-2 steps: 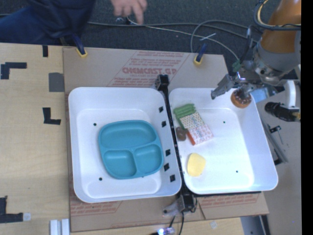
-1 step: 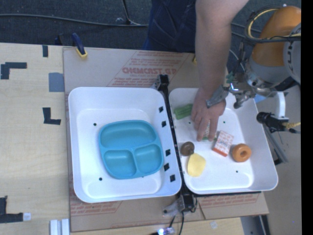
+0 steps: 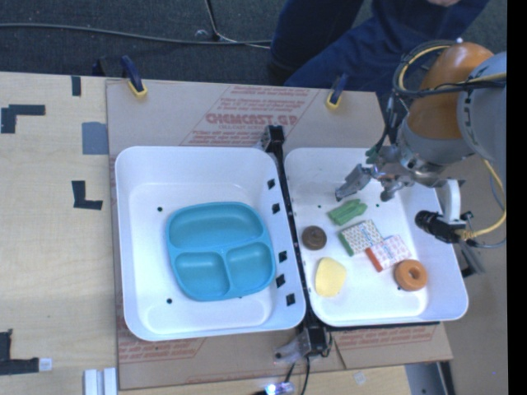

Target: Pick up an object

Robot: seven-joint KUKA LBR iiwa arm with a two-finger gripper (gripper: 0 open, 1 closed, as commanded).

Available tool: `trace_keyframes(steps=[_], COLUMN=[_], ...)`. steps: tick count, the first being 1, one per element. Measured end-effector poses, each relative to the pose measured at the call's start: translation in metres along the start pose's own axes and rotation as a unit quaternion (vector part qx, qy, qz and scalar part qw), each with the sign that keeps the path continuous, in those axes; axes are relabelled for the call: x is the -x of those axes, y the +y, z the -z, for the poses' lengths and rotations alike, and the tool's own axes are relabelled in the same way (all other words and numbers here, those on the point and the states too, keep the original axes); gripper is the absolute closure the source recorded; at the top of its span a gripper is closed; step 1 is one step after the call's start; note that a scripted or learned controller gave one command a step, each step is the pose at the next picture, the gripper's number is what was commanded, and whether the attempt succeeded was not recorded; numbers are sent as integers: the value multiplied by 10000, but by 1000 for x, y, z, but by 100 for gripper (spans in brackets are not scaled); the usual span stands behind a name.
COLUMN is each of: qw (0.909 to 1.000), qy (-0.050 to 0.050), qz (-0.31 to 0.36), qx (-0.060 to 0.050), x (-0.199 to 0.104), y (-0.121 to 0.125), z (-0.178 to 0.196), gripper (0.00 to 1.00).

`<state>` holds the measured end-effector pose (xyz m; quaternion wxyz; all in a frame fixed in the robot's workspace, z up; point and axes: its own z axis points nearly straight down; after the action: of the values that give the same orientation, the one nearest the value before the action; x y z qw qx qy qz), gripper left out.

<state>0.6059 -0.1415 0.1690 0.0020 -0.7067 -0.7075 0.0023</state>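
My gripper [image 3: 367, 186] hovers over the back of the right bin [image 3: 329, 161], open, with nothing between its fingers. Just below it lies a small green block [image 3: 347, 212]. Further forward in the same bin are a brown round cookie [image 3: 314, 238], a yellow rounded piece [image 3: 331, 277], a checkered packet [image 3: 361, 237] with a red-and-white packet [image 3: 387, 251] beside it, and an orange doughnut [image 3: 411, 275] at the right.
The left bin [image 3: 144, 171] holds a blue divided plate [image 3: 220, 248]. A black divider [image 3: 282, 212] runs between the bins. Two yellow clamps [image 3: 136, 85] [image 3: 334, 97] pin the cardboard at the back. A person in blue [image 3: 370, 23] stands behind the bench.
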Motion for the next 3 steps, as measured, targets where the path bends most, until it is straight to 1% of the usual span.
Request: trace_keyframes(steps=[1,2,3], qw=[10000,10000,10000], qy=[-2,1,-4], qz=[1,9,-1], qx=[4,20,49], x=[5,4,10], y=[8,9,13], z=[-55,-42,18], gripper=[0,100,100])
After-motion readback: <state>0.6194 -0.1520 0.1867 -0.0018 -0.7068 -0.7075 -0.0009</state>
